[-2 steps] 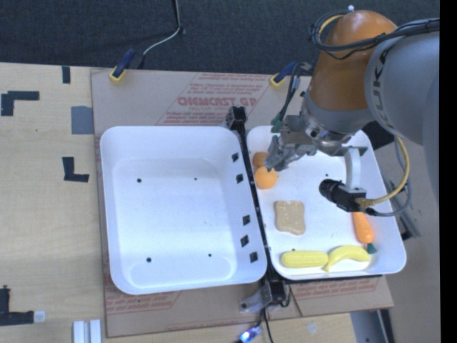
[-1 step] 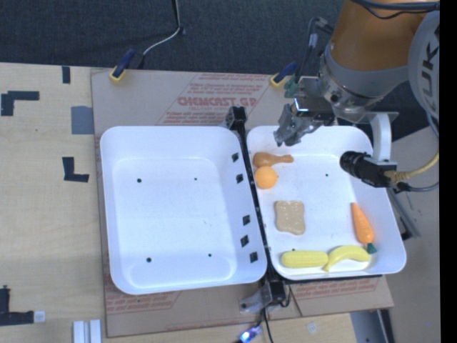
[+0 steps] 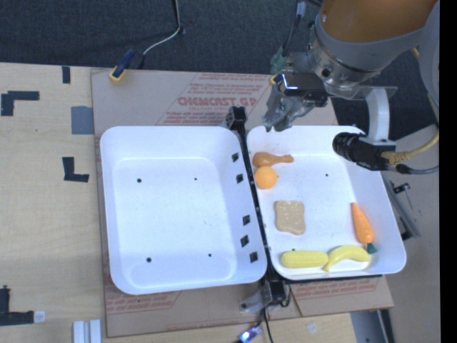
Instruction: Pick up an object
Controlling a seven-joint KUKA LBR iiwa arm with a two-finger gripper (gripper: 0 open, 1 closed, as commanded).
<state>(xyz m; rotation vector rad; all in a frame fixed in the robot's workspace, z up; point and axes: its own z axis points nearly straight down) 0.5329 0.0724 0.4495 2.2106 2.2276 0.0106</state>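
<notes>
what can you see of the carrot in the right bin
The carrot is a small toy-like piece, smooth and plastic-looking, bright orange with a dark green stub at its lower end. It lies flat on the floor of the right bin, close to the right wall, narrow tip pointing up the view and stub end down. Its stub end sits right by the banana; whether they touch is unclear. The gripper is well away from it.

Wooden bench (image 3: pixel 43 213) filling lower frame, black tape marks (image 3: pixel 20 101) sitting at 9 o'clock. Dark carpet (image 3: pixel 107 13) running across 12 o'clock. Cardboard sheet (image 3: pixel 207 95) lying centre.
</notes>
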